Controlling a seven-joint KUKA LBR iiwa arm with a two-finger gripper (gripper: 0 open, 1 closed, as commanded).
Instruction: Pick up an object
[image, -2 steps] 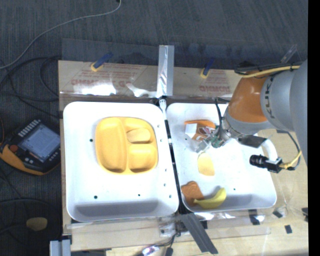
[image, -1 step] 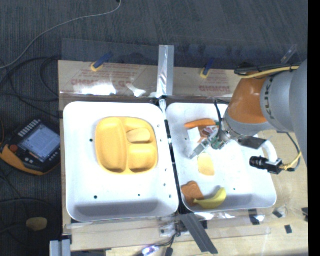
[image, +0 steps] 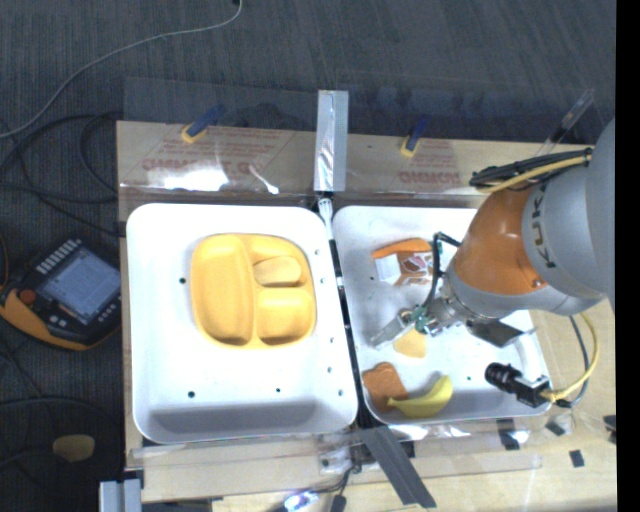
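The tool (image: 408, 322) hangs low in the right bin (image: 520, 225); its opening I cannot tell. A pale yellow wedge (image: 411, 346) lies just beneath it; closing off-centre could nudge the wedge aside

Bench (image: 140, 140): brown board top, clear plastic sheet taped over its far strip. Two clips on that strip, one left (image: 203, 122), one right (image: 413, 138). Silver tape strip (image: 331, 140) runs from far edge down to the gap between the bins. Left white bin (image: 160, 380) and right white bin (image: 352, 260) sit directly on the bench, side by side, rims touching along the middle.
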